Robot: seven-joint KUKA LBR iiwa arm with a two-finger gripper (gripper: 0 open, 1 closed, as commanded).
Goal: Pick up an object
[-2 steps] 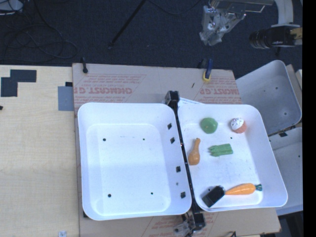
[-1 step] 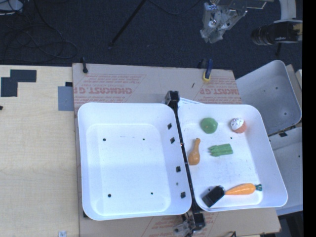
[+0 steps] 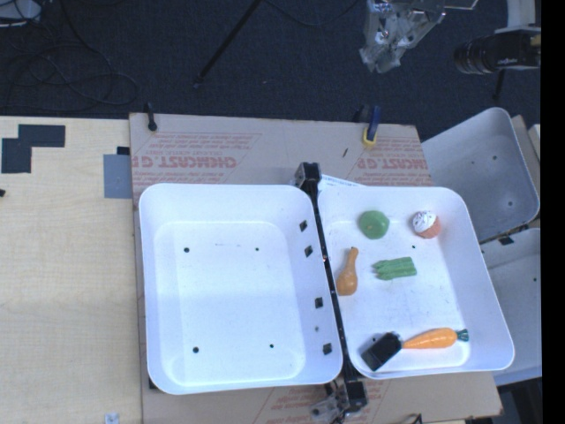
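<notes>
While hand (image 3: 386, 47) hangs above, grip state unclear, upside-down "CHEMCAST" print on cardboard sheet (image 3: 221, 153), carrot (image 3: 431, 338) in right bin (image 3: 494, 325)

Cardboard sheet (image 3: 221, 153) under two white bins (image 3: 159, 203), yellow clamp (image 3: 371, 133).

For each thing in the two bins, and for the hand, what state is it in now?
hand: raised above the bench, behind the bins, holding nothing.
green ball: resting in the right bin, untouched.
white and orange ball: resting near the green ball, apart from it.
green block: lying flat.
orange gourd: lying on its side.
carrot: lying flat, its tip at the black block.
left bin: sitting beside the right bin.
</notes>
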